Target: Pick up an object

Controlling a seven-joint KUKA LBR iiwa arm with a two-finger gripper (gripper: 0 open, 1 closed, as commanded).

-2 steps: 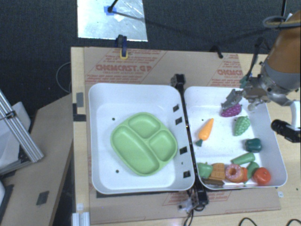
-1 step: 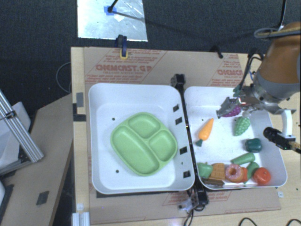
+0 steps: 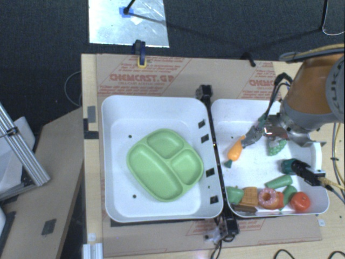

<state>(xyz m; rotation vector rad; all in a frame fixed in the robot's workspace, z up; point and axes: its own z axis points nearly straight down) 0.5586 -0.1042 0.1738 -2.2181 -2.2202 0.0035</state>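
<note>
**A:** How many bins do we have, and what is in them?

**B:** We count two white bins. The left bin point(image 3: 116, 144) holds one green plate point(image 3: 164, 165) with three compartments. It lies well to the left of the gripper point(image 3: 247, 140), past the wall between the bins.

**A:** And the right bin point(image 3: 237, 109)?

**B:** We count eight toys there. One orange carrot point(image 3: 234, 151) with a green end lies at the gripper's tip, its upper end touching the tip or just beside it. It slants down and left from there. There are four green pieces point(image 3: 278, 181). One is just to the right of the gripper, partly hidden by it. The other three are nearer us, in or just above a row along the near wall. That row also has one brown wafer point(image 3: 249, 196), one pink donut point(image 3: 268, 198) and one red tomato point(image 3: 301, 200), all well apart from the gripper.

**A:** How is the arm point(image 3: 315, 82) posed?

**B:** We see it reach in from the right, over the right bin, with the orange band above the grey wrist. The gripper slants down and left from the wrist, pointing towards the wall between the bins.

**A:** Is the gripper open or closed?

**B:** We cannot tell. We also cannot tell whether the carrot is held.
</note>
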